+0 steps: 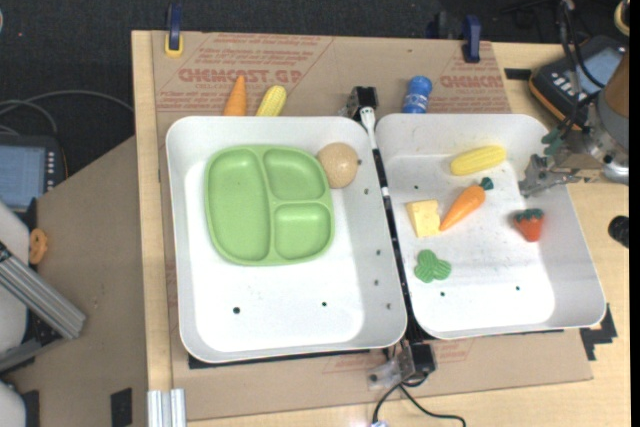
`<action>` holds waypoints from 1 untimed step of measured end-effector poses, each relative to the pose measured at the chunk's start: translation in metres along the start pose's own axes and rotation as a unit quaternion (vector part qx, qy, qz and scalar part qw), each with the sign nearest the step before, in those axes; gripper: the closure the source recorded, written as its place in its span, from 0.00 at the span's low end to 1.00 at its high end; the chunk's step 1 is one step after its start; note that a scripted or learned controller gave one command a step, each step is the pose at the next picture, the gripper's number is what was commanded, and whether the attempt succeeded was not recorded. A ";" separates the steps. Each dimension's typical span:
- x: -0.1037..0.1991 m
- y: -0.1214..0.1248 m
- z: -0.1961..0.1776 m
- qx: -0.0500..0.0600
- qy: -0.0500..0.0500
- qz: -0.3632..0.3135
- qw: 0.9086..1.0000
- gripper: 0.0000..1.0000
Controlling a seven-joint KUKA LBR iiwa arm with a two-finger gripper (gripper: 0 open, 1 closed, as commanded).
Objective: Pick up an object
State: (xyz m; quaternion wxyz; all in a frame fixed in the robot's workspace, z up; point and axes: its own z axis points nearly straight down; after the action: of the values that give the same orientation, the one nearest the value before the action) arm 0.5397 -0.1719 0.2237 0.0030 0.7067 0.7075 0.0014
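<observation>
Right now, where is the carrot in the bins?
The carrot lies in the right bin, near its middle, touching the cheese wedge on its left and just below the corn cob.

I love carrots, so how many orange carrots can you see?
2. One carrot lies in the right bin, beside the cheese wedge. Another carrot lies on the bench board behind the left bin, next to a corn cob.

The arm [618, 120] is cut off by the right edge. The gripper [545, 173] is blurred, its finger positions unreadable. The blue bottle [416, 95] has its lower part behind the right bin's rim [440, 118].
</observation>
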 end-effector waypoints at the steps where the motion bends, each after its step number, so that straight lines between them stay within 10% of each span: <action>1: 0.028 0.003 -0.015 0.001 0.001 -0.001 1.000 1.00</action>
State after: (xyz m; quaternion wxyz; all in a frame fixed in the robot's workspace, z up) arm 0.5430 -0.1443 0.2391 0.0022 0.7059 0.7083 0.0014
